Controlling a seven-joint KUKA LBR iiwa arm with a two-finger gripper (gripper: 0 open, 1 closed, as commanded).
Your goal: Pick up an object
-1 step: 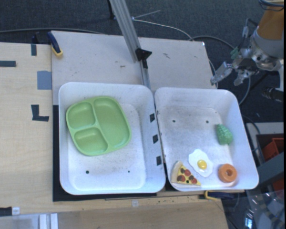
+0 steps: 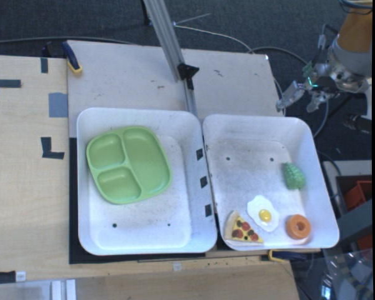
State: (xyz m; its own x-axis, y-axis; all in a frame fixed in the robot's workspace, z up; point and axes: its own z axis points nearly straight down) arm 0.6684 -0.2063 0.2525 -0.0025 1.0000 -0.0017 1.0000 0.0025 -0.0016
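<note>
Arm: grey KUKA arm with orange band (image 2: 356, 24), parked at the upper right, outside and above the right bin.
Gripper (image 2: 303, 97): called the jaws here; hanging past the far right corner of the right bin, over the dark floor beside the desk, well apart from every toy.
Jaws state: apparently spread, with pale fingers (image 2: 289, 96) splayed to either side; nothing seen between them, though small and somewhat blurred.
Right shallow white plastic bin (image 2: 256, 133): carrying all four candidates, gathered along its near and right side.
Green knobbly toy vegetable (image 2: 294, 175): alone near the right wall, nearest to the jaws, with clear floor around it.
White fried-egg toy with yellow yolk (image 2: 263, 213): lying flat, touching or just beside the pizza slice.
Triangular pizza-slice toy with red topping (image 2: 242, 228): flat against the near wall, in the corner by the divider.
Orange ring-shaped doughnut toy (image 2: 298, 227): near the front right corner, just beside the egg.
Left shallow white plastic bin (image 2: 87, 230): bearing a light green divided plastic plate (image 2: 128, 163).
Stage, judged: approach not yet begun; no target chosen.
Risks, judged: flat egg and pizza likely to slip from a closing pinch; doughnut and pizza close to walls, so a finger could strike the rim; egg and pizza crowded, so one could be nudged while reaching for the other; green toy's rounded form liable to roll if gripped off-centre.
</note>
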